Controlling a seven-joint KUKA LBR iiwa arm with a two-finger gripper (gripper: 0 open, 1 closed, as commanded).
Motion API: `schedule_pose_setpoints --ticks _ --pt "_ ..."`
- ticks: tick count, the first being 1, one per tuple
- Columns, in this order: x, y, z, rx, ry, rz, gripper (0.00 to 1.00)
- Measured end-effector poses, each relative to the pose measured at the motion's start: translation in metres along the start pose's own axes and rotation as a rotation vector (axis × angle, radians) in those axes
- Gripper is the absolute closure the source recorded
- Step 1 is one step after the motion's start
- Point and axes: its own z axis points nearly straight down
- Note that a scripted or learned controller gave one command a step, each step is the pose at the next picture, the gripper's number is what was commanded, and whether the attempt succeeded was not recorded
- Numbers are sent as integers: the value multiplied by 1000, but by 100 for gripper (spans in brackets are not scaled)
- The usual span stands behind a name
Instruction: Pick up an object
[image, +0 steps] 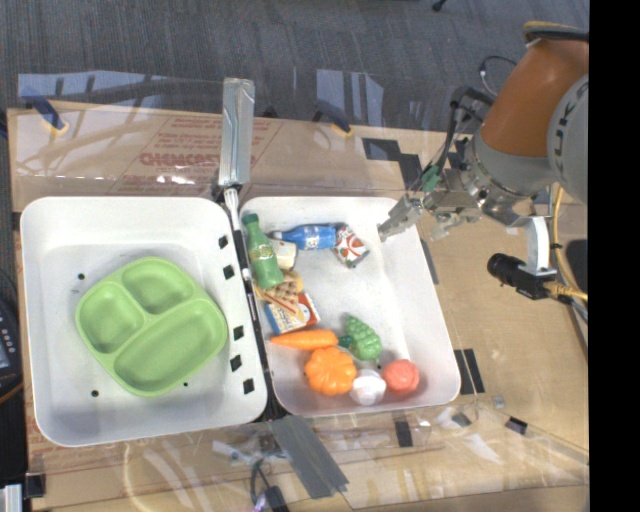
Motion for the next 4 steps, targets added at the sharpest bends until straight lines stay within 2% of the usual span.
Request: schedule_pose_setpoints --ticks 1,2,3,4 --pt "45 -56 184 -2 0 -307 0" --pt "4 -71 115 -4 -1 -274 0" --pt "-13 -80 184 -3 0 -253 0" --pt "-13 -80 174 -3 -1 -257 100"
